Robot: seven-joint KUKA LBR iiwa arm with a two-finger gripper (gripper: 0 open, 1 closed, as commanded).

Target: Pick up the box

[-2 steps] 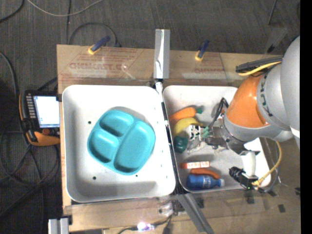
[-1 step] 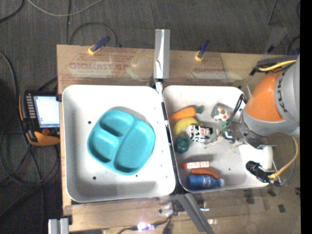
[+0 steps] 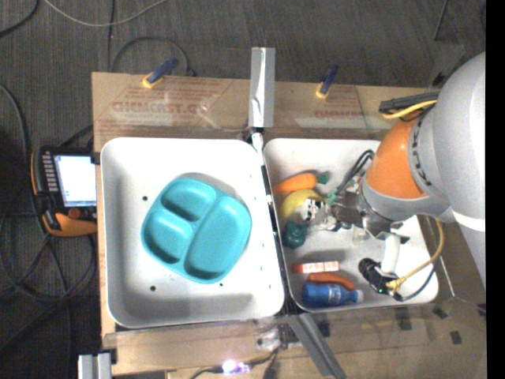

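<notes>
Claw (image 3: 322, 210) hangs apart from box (image 3: 317, 267) below.

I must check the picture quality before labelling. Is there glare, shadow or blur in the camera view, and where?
In the camera view the light is even; the left bin looks bright white, with mild glare on its rim. A soft shadow lies under the turquoise tray. The small items near the gripper in the right bin are blurred and hard to tell apart. The floor at the top is dark.
</notes>
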